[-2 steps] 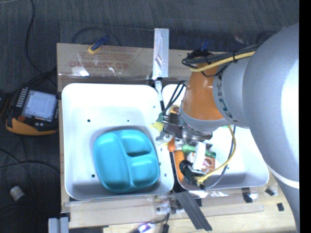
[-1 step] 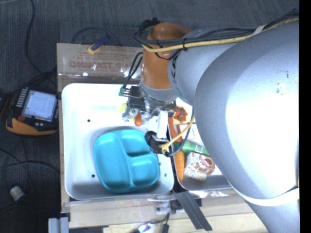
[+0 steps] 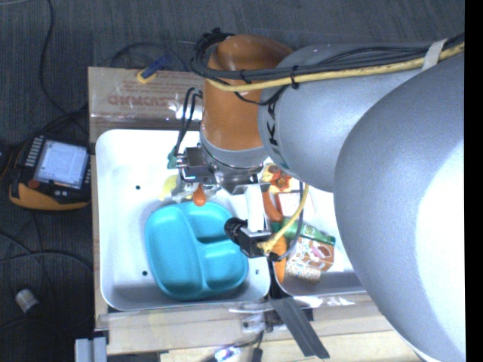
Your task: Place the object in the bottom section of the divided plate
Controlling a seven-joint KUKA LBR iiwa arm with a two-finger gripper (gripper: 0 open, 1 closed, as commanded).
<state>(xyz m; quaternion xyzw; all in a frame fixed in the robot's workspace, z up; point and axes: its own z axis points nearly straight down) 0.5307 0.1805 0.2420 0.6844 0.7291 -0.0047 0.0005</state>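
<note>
A light blue divided plate (image 3: 175, 256) lies in the left bin (image 3: 121, 172), toward its front. A ridge splits it into one long section on the left and two smaller ones on the right. My gripper (image 3: 195, 190) hangs under the orange wrist band (image 3: 238, 96), just above the plate's far rim. A small orange-red object (image 3: 198, 197) shows at the gripper's tip, over the plate's far edge. Beside it, to the left, is a bit of yellow (image 3: 172, 184). The wrist hides how the object is held.
The right bin (image 3: 324, 281) holds several items, among them a patterned packet (image 3: 311, 256), an orange piece (image 3: 278, 240) and a red one (image 3: 275, 202). A black cable fitting (image 3: 240, 232) hangs over the plate's right side. Cardboard (image 3: 139, 96) lies behind the bins.
</note>
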